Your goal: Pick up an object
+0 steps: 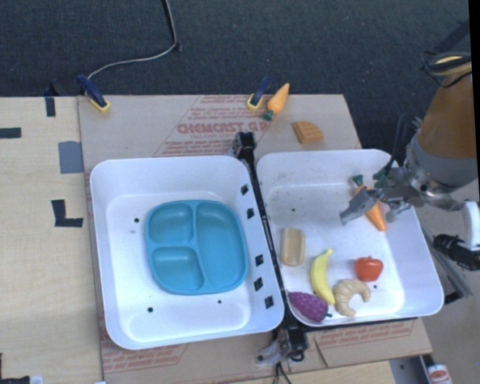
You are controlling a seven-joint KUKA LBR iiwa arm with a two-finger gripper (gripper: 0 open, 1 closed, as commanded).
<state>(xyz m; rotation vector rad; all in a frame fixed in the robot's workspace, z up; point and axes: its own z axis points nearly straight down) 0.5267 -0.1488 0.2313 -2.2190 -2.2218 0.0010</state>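
My gripper (374, 206) hangs over the right part of the right bin (304, 183), reaching in from the right. A small orange carrot (376, 218) with a green top sits between its grey fingers (352, 212), and the gripper is shut on it. Lower in the same bin lie a tan bread slice (292, 246), a yellow banana (320, 275), a red tomato (369, 268), a beige croissant (352, 295) and a purple piece (309, 306) at the front rim.
The left bin (113, 235) holds a blue divided plate (197, 246). Behind the bins, on the cardboard, lie an orange toy (277, 100) and a tan biscuit (308, 132). A black divider (258, 226) with clips runs between the bins.
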